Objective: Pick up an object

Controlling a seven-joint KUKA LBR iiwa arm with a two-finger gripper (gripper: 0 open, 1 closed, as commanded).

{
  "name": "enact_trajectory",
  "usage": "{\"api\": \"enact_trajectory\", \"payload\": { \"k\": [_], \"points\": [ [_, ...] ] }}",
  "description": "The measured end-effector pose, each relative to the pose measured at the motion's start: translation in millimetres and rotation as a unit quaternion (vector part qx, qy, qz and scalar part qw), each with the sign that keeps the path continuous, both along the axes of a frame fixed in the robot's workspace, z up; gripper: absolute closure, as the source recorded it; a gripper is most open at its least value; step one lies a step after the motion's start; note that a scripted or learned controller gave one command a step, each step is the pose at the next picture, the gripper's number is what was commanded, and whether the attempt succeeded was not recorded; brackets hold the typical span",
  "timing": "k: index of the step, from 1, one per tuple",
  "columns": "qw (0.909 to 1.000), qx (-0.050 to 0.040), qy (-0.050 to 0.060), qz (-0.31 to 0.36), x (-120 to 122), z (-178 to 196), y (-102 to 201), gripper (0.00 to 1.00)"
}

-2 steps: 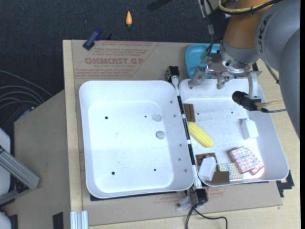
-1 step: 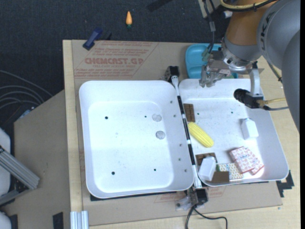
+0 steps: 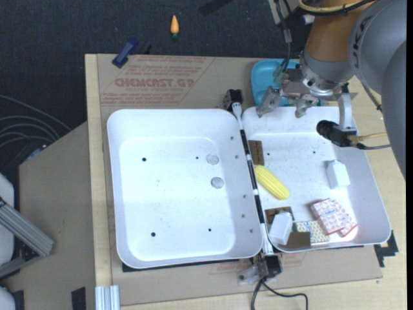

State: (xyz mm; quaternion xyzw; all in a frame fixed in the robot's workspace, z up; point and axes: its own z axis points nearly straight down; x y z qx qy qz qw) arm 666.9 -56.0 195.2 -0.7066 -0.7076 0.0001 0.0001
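Left bin (image 3: 129,173) sits nearest, at 9 o'clock, bare but for two small discs (image 3: 214,171) near its right wall. Right bin (image 3: 361,173) at 3 o'clock holds the candidates: corn (image 3: 271,182) at its left side, patterned pack (image 3: 332,216) at 5 o'clock, white block (image 3: 337,173) on the right, brown-and-white bits (image 3: 287,228) at the front-left corner, dark strip (image 3: 256,152) by the divider. Blue item (image 3: 268,79) lies outside, beyond the back rim, at 12.

Arm (image 3: 361,31) comes in from 2 o'clock, orange band up top, wrist angled down over the right bin's back edge. Gripper (image 3: 282,106) hangs above the back-left corner, fingers spread wide, nothing between them.

Step looks like the approach; nothing lifted yet. Corn seems the best target: it lies alone, just toward 6 o'clock from the gripper. Probably align the fingers across its short width, centre, then descend. Front-corner clutter risks a bad grasp.
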Motion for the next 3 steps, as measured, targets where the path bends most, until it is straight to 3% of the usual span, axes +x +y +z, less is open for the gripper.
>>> {"api": "enact_trajectory", "payload": {
  "k": [1,2,3],
  "points": [
    [1.0,0.0003,0.001,0.0,-44.5,-10.7,21.4,0.0],
    [1.0,0.0004,0.002,-0.001,-47.3,-50.7,-36.1,0.0],
    [1.0,0.0008,0.001,-0.001,-86.6,-10.4,-19.6,0.0]
  ]
}}
